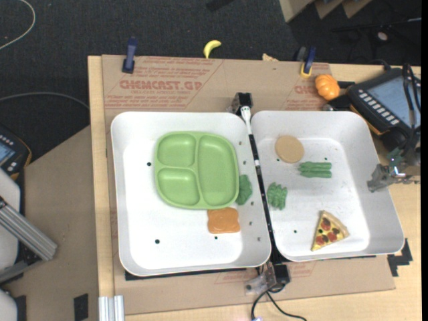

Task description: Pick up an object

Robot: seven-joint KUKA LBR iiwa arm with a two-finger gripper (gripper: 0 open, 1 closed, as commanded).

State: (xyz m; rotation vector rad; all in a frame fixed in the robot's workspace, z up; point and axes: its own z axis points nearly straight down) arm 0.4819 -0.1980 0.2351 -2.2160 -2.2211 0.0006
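Fingers: apart or together, I cannot tell from this frame.
View: single overhead camera, slanted; all entries below come from it.
Left bin (127,199): holds a green divided plate (197,169) with three compartments, lying flat towards the bin's far half.
Orange piece (223,221): flat, touching the plate's near edge; what it is I cannot make out.
Dark green piece (244,189): just beside the plate's right edge, close to the bin wall; partly tucked against the plate, shape unclear.
Right bin (358,179): holds four loose candidates for the pick, all apart from one another.
Tan disc (289,148): round, flat, at the far left of the bin.
Green bundle (314,170): long, lying crosswise near the disc.
Leafy green piece (277,195): near the left wall.
Pizza slice (329,230): toy, in the near right part, point towards the far side.
Grey fitting (384,176): at the right bin's right rim; too small to identify.
Black pendant (382,105): off the bin's far right corner, cut off by the frame.
Bench extras: yellow banana (212,47) and small orange object (327,85) beyond the bins; two blue clamps (130,55) on the cardboard sheet (167,85).
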